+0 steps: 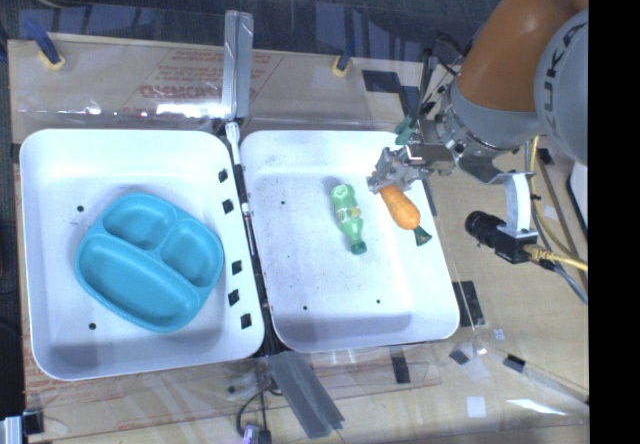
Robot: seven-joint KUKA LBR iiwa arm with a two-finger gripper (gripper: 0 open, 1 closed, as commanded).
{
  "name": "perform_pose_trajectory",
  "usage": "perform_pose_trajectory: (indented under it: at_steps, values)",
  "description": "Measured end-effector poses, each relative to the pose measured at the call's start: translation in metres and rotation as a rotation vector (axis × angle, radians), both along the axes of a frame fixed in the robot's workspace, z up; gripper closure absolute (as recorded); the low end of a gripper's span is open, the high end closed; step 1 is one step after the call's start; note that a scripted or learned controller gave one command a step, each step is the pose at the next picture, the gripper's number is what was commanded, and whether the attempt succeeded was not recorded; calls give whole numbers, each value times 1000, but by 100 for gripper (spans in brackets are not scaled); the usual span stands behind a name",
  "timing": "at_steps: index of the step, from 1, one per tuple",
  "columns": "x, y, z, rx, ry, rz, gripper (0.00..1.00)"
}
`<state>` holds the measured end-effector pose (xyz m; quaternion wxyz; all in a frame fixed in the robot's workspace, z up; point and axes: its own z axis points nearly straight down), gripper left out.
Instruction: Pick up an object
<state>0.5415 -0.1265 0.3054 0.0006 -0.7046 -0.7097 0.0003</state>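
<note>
In the right bin [330, 327], the end effector [388, 178] hangs near the far right corner, and whether it is wide or narrow I cannot tell. The orange carrot [402, 209] lies just beside it toward the bin's right edge, long axis slanting toward the near right corner; the green bottle [348, 217] lies mid-bin.

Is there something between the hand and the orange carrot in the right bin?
Nothing visible. The hand sits right at the upper end of the carrot, near the right bin's right wall; the green bottle lies apart, to the left.
</note>
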Motion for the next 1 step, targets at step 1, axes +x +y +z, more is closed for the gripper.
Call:
perform_pose_trajectory:
  at_steps: [1]
  values:
    - [-7,-73,-75,0,3,-3,100]
